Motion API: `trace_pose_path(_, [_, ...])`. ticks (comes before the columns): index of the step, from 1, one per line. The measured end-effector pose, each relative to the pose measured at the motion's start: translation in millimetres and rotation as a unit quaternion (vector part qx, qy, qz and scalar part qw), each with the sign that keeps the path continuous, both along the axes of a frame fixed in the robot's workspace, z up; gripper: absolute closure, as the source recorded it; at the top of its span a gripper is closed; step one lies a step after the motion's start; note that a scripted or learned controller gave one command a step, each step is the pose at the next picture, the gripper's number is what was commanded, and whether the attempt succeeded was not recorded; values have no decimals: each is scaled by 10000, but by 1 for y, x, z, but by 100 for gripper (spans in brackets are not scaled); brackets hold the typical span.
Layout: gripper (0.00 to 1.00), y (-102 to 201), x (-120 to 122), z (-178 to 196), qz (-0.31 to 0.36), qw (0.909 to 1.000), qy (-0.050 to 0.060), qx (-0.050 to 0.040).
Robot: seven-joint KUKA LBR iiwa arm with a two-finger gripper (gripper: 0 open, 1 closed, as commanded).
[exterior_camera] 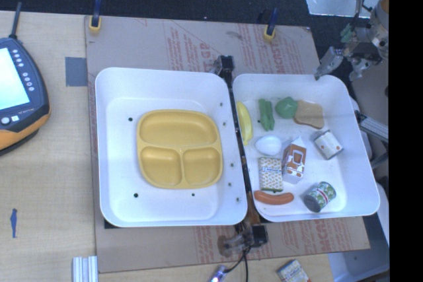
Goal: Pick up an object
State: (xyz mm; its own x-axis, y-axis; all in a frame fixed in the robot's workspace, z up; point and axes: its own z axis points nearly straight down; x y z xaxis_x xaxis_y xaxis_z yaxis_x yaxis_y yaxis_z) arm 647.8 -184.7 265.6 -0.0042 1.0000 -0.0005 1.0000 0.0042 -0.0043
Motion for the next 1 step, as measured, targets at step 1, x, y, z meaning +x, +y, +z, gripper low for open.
trace_pose_path(1, [0,83,8,-49,11,10000,5,-1])
